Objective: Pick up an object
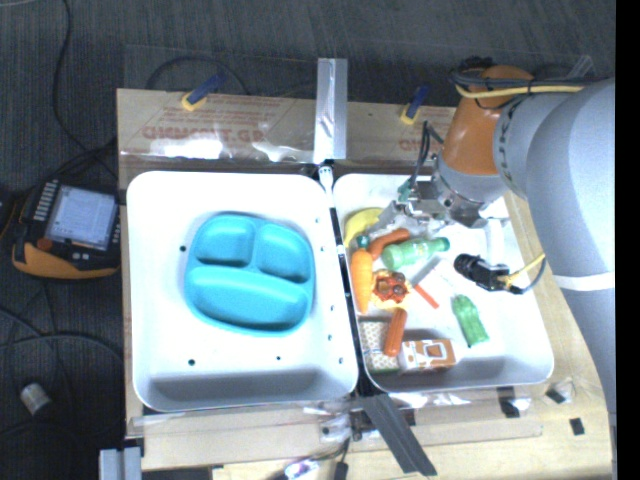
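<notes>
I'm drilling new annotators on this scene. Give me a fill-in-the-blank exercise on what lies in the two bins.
1. The blue divided tray lies in the ____ bin.
2. The arm's gripper hangs over the ____ bin.
3. The band above the arm's wrist is ____.
4. The small bottle lying apart near the right bin's middle is ____.

Missing words: left; right; orange; green

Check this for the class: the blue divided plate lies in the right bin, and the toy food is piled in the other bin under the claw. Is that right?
Not quite. The camera view shows the blue divided plate in the left bin. The toy food is piled in the other bin, the right one, under the claw.
</notes>
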`<state>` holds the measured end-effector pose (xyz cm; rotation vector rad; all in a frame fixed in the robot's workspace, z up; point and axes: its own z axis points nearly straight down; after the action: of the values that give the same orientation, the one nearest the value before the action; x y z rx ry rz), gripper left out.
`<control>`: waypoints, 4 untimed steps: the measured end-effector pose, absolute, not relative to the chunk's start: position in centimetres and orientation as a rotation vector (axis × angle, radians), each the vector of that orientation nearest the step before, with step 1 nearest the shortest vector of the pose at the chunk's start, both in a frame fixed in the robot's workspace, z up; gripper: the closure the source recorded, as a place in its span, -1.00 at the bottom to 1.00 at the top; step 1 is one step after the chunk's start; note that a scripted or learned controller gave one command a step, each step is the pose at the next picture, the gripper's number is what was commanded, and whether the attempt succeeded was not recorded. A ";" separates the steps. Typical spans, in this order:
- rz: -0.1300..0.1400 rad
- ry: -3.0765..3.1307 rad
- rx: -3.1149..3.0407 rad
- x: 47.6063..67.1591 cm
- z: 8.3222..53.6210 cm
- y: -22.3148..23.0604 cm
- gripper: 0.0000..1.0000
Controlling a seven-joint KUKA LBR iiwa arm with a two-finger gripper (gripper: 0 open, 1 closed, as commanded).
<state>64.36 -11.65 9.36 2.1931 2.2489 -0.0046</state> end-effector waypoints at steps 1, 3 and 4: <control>-0.005 2.252 2.193 64.3 10.2 -11.5 1.00; 0.007 2.197 2.235 62.4 8.9 -14.8 -1.00; -0.020 2.278 2.184 66.6 8.7 -15.0 -1.00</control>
<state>66.57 -14.96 8.73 2.1842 2.2783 -0.0202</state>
